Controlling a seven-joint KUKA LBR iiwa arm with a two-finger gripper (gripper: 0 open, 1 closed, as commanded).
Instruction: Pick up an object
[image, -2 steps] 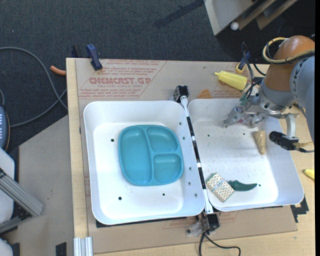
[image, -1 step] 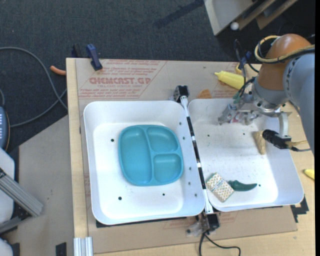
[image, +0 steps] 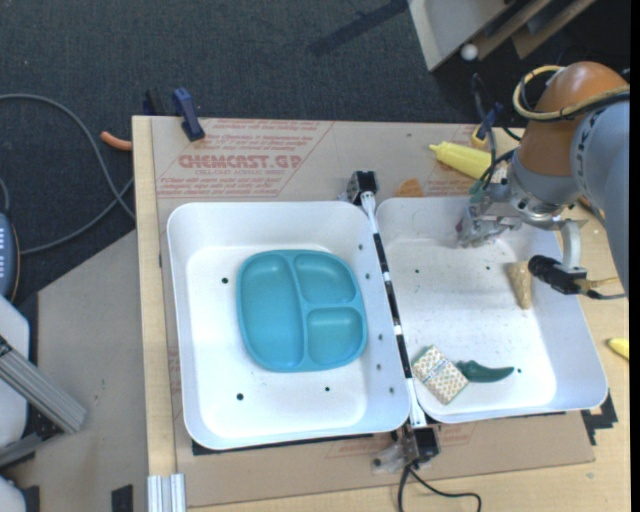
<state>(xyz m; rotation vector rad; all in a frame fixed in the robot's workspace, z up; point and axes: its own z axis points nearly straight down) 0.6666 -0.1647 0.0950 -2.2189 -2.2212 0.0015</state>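
Green and light, the pepper (image: 488, 372) wants gripping across its middle; we cannot tell the pincer's (image: 478, 226) state.

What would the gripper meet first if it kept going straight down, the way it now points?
Probably the bare white floor of the right bin, near its far wall. The gripper points down there, and no object lies beneath it; the tan wedge sits off to the side. Depth is hard to judge.

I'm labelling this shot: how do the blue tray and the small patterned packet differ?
The blue tray is large, plain turquoise and has three compartments; the patterned packet is small, flat and speckled. The tray lies alone in the left bin; the packet lies in the right bin, beside a dark green object.
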